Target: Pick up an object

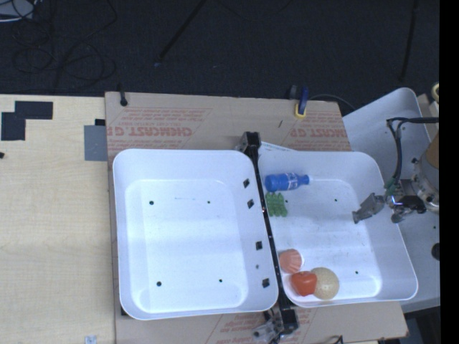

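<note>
— What can it take? The left bin (186,235) offers nothing.
— Right bin (358,264): blue bottle (286,182) and green piece (276,205) by the divider, three round fruits (308,274) in the near corner.
— And the end effector (374,208)?
— At the right wall, holding nothing; its spread I cannot tell. I'd try the bottle, it lies clear.

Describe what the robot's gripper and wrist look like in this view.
The gripper is a small grey metal piece at the right bin's right side. Behind it sits a cluster of dark and silvery wrist hardware with a small green spot. A thin black cable loops above it. An orange-tan patch of the arm shows at the frame's right.
</note>
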{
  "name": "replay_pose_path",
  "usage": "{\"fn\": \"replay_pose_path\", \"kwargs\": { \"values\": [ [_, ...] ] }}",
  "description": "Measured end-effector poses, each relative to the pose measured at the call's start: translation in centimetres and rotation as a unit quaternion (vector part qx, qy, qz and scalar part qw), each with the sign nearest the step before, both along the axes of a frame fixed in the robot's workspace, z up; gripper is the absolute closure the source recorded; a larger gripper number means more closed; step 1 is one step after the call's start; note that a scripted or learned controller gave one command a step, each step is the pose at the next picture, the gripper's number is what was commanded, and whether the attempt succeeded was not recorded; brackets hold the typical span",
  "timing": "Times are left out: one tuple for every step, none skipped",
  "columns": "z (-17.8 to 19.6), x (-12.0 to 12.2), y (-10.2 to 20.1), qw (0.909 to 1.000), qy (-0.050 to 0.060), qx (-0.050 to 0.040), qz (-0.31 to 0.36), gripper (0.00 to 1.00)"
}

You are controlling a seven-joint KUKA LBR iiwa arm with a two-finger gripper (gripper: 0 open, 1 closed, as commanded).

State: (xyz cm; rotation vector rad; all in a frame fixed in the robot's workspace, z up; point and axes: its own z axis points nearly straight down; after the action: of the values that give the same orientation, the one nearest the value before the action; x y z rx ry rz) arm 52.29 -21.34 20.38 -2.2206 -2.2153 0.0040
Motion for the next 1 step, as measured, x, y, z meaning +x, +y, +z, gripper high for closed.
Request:
{"fn": "replay_pose_path", "kwargs": {
  "values": [
    [7.11, 4.32, -0.03, 1.0000, -0.006, -0.0024, 0.002, 0.00]
  ]
}}
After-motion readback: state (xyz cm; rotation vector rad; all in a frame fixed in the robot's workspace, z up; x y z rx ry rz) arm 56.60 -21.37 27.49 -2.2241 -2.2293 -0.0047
